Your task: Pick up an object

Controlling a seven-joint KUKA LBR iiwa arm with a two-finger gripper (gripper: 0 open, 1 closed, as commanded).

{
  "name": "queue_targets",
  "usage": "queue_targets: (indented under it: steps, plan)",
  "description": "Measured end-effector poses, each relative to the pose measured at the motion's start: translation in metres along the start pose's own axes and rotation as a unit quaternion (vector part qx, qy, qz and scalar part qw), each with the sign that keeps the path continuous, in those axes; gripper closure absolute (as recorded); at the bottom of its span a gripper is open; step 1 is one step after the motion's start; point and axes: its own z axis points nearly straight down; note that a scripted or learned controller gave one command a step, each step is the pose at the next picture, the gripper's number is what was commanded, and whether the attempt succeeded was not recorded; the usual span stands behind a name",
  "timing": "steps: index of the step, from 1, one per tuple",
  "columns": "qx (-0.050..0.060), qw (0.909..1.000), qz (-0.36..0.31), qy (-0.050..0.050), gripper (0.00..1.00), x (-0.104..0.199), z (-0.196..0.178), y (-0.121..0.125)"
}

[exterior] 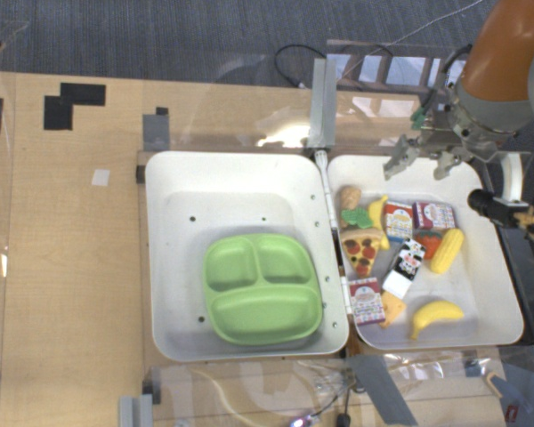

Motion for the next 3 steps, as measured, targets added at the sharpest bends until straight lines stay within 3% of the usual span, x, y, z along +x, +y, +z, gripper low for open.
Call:
queue_targets:
  steps: [1,2,3]
  plan:
    - [-0.004,0.9999,-0.011,-0.001,0.00,-0.010,-0.129,0.020]
    - [0.000,0.9992,0.039,-0.001,0.00,-0.037,-0.013,0.049]
    - [0.000,0.9947,0.103,0.000,0.00,-0.025,0.127,0.008]
